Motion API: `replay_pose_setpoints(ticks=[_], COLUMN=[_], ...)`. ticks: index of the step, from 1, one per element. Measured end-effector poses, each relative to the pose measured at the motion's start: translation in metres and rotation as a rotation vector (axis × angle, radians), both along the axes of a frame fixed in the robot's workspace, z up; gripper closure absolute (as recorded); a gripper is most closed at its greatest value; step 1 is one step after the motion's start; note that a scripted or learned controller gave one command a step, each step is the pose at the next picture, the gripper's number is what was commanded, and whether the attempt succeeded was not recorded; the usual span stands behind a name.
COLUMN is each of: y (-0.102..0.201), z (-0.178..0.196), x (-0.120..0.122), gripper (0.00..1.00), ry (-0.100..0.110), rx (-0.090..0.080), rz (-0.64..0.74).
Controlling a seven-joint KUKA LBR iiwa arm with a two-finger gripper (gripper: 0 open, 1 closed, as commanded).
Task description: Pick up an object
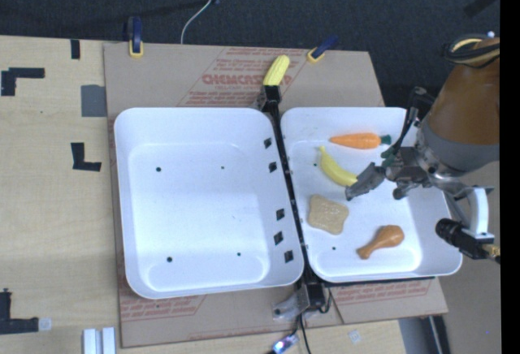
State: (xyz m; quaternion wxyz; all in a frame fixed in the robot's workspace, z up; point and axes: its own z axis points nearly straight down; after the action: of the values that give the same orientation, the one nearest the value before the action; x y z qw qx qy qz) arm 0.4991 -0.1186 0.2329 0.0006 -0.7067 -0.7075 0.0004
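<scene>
Yellow plastic banana (pixel 335 168) is lying in the right bin (pixel 406 267), just beside your pincer (pixel 382 175), which is hanging released and grasping nothing. You are dealing with a light, stiff, likely slippery toy; grip across its middle.
</scene>
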Motion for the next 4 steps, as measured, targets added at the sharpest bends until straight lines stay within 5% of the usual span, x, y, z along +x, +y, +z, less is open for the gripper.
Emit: replay_pose_setpoints(ticks=[1, 2, 3, 4], y=[-0.011, -0.025, -0.030, -0.030], z=[-0.119, -0.024, -0.155, -0.137], x=[-0.001, 0.089, 0.125, 0.126], gripper=[0.00, 0.00, 0.00, 1.00], ry=[0.009, -0.015, -0.002, -0.004], rx=[0.002, -0.005, -0.003, -0.003], rz=[-0.002, 0.003, 0.002, 0.003])
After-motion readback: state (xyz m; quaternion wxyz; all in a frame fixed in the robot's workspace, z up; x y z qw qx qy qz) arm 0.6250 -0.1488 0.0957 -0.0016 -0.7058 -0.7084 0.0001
